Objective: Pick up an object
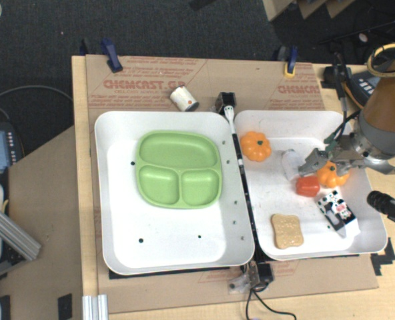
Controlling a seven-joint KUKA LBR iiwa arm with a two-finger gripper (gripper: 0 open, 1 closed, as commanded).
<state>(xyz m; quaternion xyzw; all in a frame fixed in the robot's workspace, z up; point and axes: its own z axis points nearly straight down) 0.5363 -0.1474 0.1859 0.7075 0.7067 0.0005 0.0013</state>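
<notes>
The right bin [277, 122] holds an orange pumpkin-shaped toy [255, 146], a red piece [307, 187], a small orange piece [331, 176], a black-and-white toy [336, 211] and a tan biscuit-like square [287, 231]. A faint clear object [289, 163] lies between the pumpkin and the red piece. My gripper [321, 167] reaches in from the right and hangs low over the red and small orange pieces, partly covering the orange one. Whether it touches either piece is hidden.
The left bin [117, 225] carries a green divided plate [179, 169]. A white roll [183, 99] and a black clip [225, 101] lie on the cardboard behind the bins. Blue and yellow clamps hold the board's far edge.
</notes>
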